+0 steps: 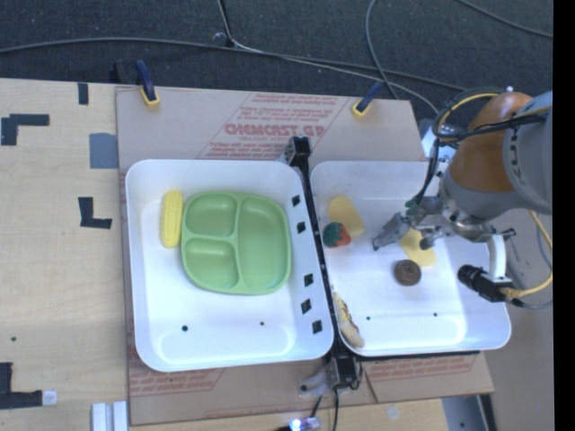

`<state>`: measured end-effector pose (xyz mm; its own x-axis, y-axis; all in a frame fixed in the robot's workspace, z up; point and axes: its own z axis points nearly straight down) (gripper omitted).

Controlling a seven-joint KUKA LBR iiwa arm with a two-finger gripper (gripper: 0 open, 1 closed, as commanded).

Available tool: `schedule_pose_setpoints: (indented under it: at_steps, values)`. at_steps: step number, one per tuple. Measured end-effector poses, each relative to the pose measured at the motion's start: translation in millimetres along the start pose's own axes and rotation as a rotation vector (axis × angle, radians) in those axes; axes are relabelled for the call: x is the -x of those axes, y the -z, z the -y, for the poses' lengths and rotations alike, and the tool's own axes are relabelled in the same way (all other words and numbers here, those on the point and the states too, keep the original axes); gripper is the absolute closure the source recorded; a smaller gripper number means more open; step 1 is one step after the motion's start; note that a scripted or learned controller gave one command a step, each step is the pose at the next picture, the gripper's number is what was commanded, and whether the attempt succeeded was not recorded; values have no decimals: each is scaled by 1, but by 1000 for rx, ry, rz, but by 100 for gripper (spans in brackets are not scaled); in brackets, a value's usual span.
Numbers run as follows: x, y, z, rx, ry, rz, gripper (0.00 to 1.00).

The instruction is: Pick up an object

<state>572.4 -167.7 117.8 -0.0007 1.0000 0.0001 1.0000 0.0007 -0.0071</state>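
— Where's the tool (pixel 415 232)?
— Low over the right bin (pixel 377 326), its fingers spread, just above a pale yellow piece (pixel 420 251).
— Pinching anything?
— No. A brown round object (pixel 408 272) lies just beside it, untouched.
— And the left bin (pixel 148 268)?
— A green divided plate (pixel 236 242), with a corn cob (pixel 171 218) lying next to it.

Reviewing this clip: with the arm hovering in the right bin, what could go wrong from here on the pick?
1. The tool sits over a yellow piece with a brown round object close beside it; closing could nudge or catch the wrong one.
2. The yellow piece is mostly hidden under the tool, so the grasp may be off-centre and slip.
3. The red-and-green toy and yellow block could be knocked during a sweep.
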Motion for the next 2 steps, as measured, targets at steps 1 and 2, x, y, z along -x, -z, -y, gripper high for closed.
schedule_pose_setpoints:
  at_steps: [1,2]
  values:
    - [0,-33,-1,8,1,3,0]
    - [-1,-21,-2,10,2,2,100]
